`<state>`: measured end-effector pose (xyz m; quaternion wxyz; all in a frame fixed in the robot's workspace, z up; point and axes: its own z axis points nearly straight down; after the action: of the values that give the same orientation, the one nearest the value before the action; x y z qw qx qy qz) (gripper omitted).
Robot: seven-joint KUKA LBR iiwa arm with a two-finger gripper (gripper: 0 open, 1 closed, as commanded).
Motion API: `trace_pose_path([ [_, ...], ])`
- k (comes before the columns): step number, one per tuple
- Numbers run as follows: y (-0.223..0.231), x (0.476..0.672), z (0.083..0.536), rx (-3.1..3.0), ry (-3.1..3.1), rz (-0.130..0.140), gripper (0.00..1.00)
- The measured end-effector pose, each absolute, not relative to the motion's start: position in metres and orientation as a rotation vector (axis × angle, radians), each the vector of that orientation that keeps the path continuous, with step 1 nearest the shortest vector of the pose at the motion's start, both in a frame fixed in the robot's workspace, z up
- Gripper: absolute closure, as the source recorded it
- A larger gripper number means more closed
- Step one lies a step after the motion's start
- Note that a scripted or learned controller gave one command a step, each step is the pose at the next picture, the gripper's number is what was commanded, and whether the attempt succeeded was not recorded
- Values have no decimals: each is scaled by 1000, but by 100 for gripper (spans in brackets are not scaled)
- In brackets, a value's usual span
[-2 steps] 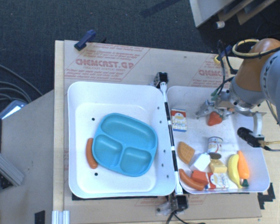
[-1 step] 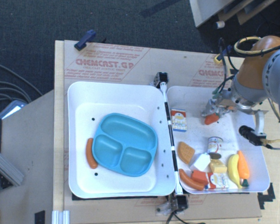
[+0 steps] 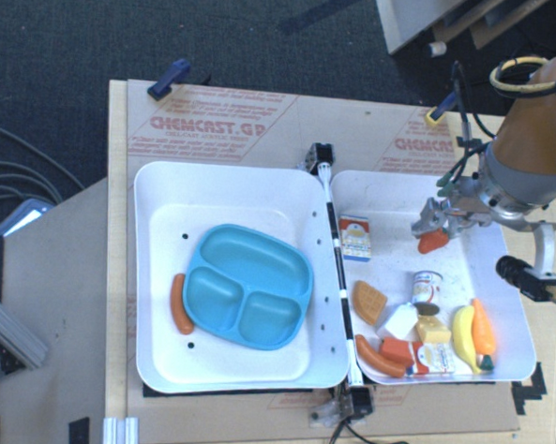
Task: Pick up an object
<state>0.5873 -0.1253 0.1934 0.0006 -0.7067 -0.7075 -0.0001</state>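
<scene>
Hand (image 3: 437, 226) over the right bin (image 3: 392, 200), fingers closed on a small red thing (image 3: 434, 242); can (image 3: 426, 287) just below

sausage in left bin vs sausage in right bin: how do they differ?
The left-bin sausage lies alone on the bin floor, against the blue tray's left edge; the right-bin sausage sits in a pile of toy food at the near edge. The left-bin sausage runs nearly along the view's vertical; the right-bin sausage runs closer to horizontal and looks thicker. Both are reddish-orange, elongated and lying flat.
</scene>
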Motion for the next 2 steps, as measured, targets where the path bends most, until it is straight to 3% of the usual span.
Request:
trace_pose_path([
  [1,-77,554,223,-2218,-2221,1,100],
  [2,-15,500,270,-2218,-2220,2,100],
])
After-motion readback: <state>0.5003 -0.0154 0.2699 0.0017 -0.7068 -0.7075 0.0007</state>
